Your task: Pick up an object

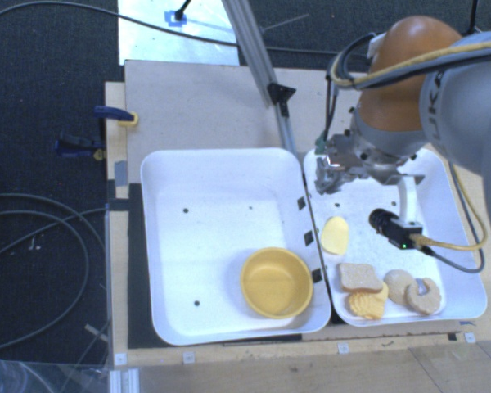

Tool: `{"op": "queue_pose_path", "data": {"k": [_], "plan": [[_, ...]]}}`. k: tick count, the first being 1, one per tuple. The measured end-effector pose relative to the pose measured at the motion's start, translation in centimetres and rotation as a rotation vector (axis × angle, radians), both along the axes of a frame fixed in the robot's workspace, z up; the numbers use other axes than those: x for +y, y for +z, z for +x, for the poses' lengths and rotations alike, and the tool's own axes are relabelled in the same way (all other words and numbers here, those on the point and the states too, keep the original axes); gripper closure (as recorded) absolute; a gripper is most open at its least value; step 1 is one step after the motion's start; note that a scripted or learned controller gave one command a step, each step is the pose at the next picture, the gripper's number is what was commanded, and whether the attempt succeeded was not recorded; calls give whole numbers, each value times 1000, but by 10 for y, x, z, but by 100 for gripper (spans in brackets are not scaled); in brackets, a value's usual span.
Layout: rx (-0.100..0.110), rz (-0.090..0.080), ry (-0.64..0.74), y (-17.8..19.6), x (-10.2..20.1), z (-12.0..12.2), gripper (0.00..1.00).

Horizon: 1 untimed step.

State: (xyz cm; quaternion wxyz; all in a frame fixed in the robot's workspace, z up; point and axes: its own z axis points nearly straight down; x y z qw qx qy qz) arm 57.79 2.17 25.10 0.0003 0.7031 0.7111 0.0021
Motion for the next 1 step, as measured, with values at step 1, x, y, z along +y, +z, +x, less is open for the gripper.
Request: {"op": "queue_pose_path", "data": {"k": [1], "plan": [[1,-1,-1,-21,50,20,100]]}}
